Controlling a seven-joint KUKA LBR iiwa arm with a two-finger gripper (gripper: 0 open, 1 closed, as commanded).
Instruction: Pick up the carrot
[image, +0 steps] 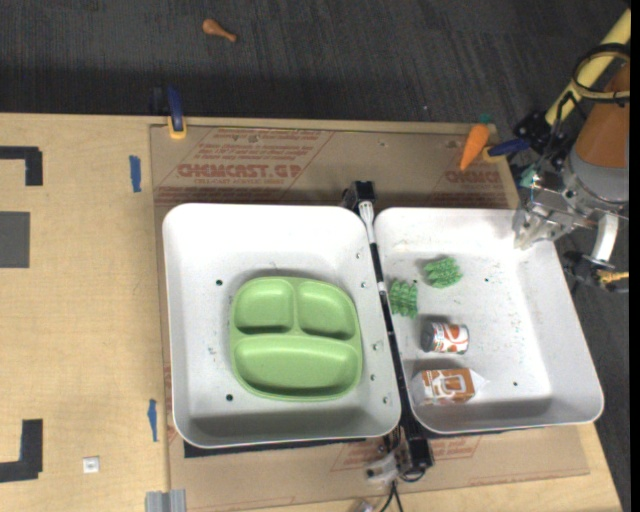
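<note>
Seen from above at a slant, the carrot (474, 146) lies outside both bins, on the brown board just behind the far edge of the right bin (560, 400), its orange body tilted with the green top pointing away from the camera. The gripper (530, 228) hangs over the far right corner of the right bin, to the right of the carrot and apart from it; whether it is released or clenched cannot be told from here, and nothing is seen in its grasp. Inside the right bin sit two green leafy pieces, one (440, 271) near the middle and the other (403, 297) against the left wall, with a small orange and white can (444, 337) in front of them and an orange packet (447, 385) nearer still. The left bin (200, 240) holds a green divided plate (296, 336). A small orange object (218, 30) lies on the dark floor beyond the bench.
</note>
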